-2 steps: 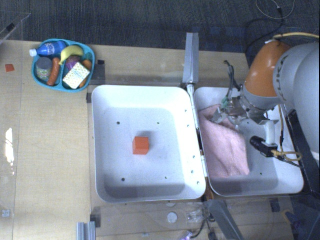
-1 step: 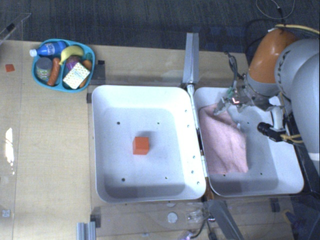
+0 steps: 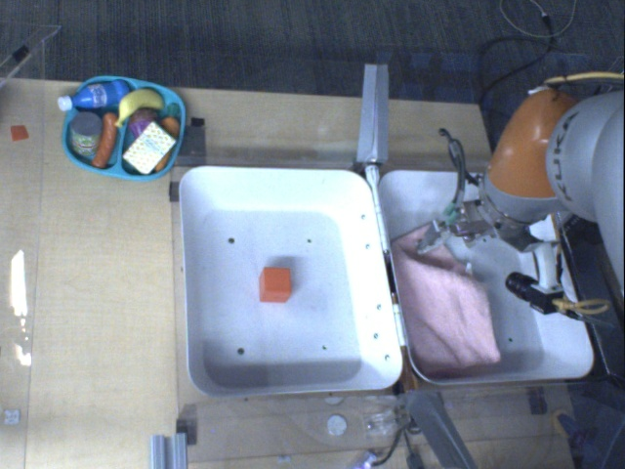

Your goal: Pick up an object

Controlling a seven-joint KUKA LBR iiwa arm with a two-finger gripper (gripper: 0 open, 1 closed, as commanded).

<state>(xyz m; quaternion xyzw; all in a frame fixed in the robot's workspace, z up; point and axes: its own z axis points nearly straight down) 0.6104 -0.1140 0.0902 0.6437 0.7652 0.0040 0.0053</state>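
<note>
While pincer touches soft pink cloth, orange cube apart.

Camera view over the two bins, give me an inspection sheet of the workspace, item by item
Surface: wooden bench bearing two shallow white bins side by side, the left bin and the right bin.
Job's things: orange cube near the middle of the left bin; pink cloth lying in the right bin.
Clutter: blue tray of toy food and a bottle on the bench's far left corner; small red square near the left edge.
Grippers: gripper low over the upper end of the cloth, in the right bin; finger state unclear.
Cables: black cable at the wrist; a thin loop on the floor.
Surroundings: dark carpet beyond the bench.
</note>
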